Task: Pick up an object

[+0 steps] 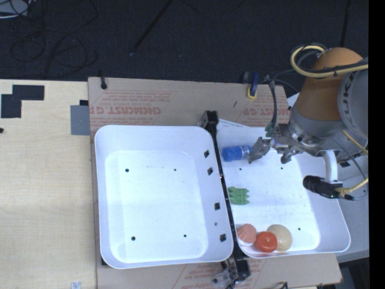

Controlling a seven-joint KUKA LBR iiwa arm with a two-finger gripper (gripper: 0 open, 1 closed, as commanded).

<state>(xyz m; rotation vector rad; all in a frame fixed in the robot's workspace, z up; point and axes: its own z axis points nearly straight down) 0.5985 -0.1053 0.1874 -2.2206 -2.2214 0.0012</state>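
I see a blue bottle [236, 153] lying on its side in the right bin [301, 218], near its far left corner by the divider. My hand [272, 151] sits just beside its right end, fingers spread, nothing between them. A green toy [239, 195] lies by the bin's left wall; a pink piece [246, 233], red tomato [266, 241] and tan ball [281, 236] cluster at the near edge. The left bin [156, 140] adjoins.
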